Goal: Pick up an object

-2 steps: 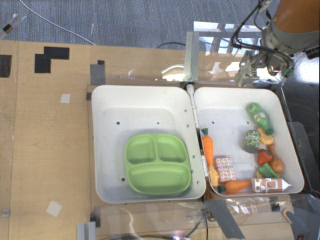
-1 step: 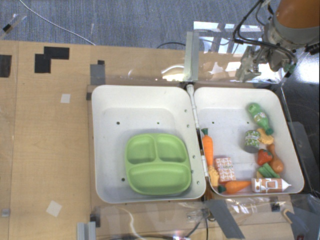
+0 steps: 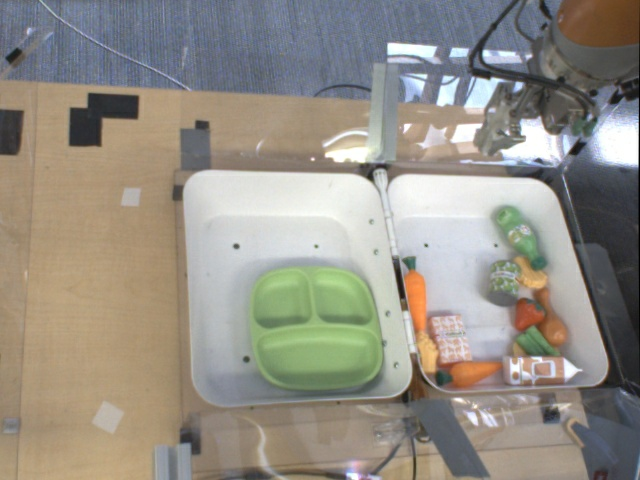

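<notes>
- Camera view: two shallow white bins sit side by side on the wooden worktop (image 3: 90, 298).
- Left bin (image 3: 230, 218): holds one green divided plate (image 3: 316, 326), lying flat toward the near edge.
- Right bin (image 3: 450, 218): holds the toy foods, all resting on the bin floor.
- Along the divider: a carrot (image 3: 414, 293), with a small printed box (image 3: 451, 337) just beside it and a second carrot (image 3: 474, 372) at the near wall.
- Along the right wall: a green bottle (image 3: 517, 232), a dark green vegetable (image 3: 505, 279), a red piece (image 3: 530, 314), and a white carton (image 3: 540, 370) lying on its side in the near corner.
- Gripper (image 3: 510, 128): positioned above the far rim of the right bin, well apart from every item. Whether its fingers are open or closed cannot be determined; nothing is seen between them.
</notes>
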You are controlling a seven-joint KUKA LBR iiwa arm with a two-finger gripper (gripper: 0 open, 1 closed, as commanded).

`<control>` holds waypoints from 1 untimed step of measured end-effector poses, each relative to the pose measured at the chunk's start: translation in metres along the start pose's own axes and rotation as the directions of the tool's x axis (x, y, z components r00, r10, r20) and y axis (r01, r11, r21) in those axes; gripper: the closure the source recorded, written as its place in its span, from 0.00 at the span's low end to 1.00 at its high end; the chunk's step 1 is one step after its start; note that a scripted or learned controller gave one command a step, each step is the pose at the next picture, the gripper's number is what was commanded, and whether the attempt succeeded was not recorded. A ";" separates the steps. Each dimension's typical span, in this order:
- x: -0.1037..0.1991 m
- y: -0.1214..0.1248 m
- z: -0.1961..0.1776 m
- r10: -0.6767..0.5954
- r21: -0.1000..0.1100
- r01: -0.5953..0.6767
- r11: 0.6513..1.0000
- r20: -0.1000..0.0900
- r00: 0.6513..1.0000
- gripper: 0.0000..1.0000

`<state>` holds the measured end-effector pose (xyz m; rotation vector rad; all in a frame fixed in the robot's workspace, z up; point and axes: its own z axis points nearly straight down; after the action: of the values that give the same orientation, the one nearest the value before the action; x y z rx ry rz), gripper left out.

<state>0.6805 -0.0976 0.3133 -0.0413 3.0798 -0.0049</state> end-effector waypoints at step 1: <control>-0.003 0.001 -0.014 -0.002 0.001 0.002 1.000 0.013 1.000 1.00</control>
<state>0.6826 -0.0966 0.3278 -0.0447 3.0672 -0.0064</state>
